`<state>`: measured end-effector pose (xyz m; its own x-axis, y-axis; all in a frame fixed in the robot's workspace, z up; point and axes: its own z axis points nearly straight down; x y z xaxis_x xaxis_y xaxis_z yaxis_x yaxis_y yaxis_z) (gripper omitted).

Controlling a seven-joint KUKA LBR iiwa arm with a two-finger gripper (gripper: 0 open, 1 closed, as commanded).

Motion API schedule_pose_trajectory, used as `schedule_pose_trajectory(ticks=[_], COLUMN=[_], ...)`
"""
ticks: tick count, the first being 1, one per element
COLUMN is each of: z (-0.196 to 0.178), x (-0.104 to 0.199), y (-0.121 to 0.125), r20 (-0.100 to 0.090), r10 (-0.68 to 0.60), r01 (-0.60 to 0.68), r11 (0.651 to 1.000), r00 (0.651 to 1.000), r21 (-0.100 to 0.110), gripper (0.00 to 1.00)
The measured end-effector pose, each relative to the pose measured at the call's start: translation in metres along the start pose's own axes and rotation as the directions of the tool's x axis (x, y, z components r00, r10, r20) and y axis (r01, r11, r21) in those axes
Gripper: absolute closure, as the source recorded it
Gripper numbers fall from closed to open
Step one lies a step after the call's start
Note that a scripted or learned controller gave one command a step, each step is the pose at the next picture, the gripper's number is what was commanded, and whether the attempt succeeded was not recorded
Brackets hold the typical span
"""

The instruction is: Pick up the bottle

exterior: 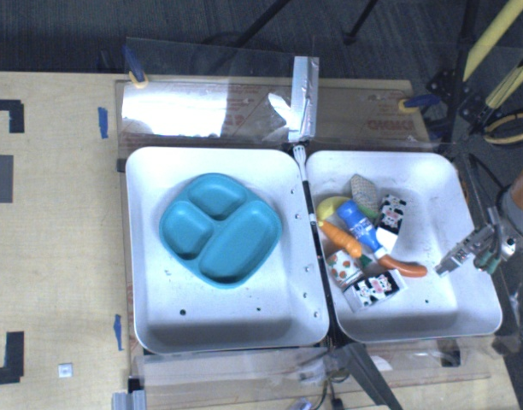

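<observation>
Bottle point(361, 227): blue body, white cap end, lying flat in the right bin point(432, 173), centre-left of that bin, within a tight cluster. Long axis runs diagonally, upper left to lower right of the frame; the blue base points to the upper left, the pale neck to the lower right.

Neighbours: orange carrot-shaped toy point(351, 240) alongside and touching on the lower left; yellow object point(332, 207) at the upper left; black-and-white patterned cubes point(392, 213) just beside the upper right and below; grey lump point(362, 186) above.

Gripper point(468, 253): at the right side of the right bin, well apart from the bottle, low over the bin floor. Fingers appear slightly apart with nothing between them.

Left bin point(150, 186): holds a blue divided plate point(220, 229).

Risks, as judged: crowding leaves little room for the fingers, so a descent may strike the carrot toy or a cube, or close on the wrong item. A grasp along the long axis instead of across it would likely slip off the rounded body.
</observation>
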<state>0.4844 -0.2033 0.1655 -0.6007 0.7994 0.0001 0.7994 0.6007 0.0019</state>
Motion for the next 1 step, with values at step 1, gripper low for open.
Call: schedule_pose_trajectory(ticks=[1], z=[-0.0445], x=[-0.0146], y=[-0.0149], r20=[0.005], r10=[-0.5], r01=[0.5], r11=[0.866], r00=[0.866], r21=[0.001], gripper=[1.0])
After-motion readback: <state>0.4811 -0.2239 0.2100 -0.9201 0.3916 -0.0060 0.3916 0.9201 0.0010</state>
